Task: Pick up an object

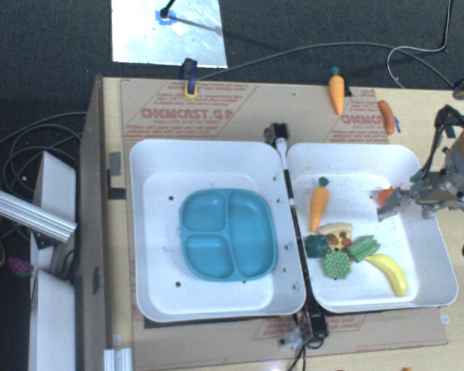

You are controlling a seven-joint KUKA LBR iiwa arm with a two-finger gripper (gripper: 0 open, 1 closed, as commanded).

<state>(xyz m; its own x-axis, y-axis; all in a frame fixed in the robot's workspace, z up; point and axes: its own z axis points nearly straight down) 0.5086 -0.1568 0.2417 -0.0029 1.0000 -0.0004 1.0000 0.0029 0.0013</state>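
The right bin (442,263) holds several toy foods: an orange carrot (319,205), a pizza slice (338,235), a dark green piece (317,245), a bumpy green ball (337,265), a leafy green piece (363,247) and a yellow banana (392,273). A small red-orange object (383,195) lies near the bin's right wall. My gripper (391,205) reaches in from the right, low in the bin, its tip right beside that red object. Whether it touches the object is unclear.
The left bin (158,207) carries a blue divided plate (228,234). A black divider (290,199) runs between the bins. On the cardboard behind lie another carrot (337,91) and an orange piece (386,116). A yellow clamp (189,77) stands at the back.
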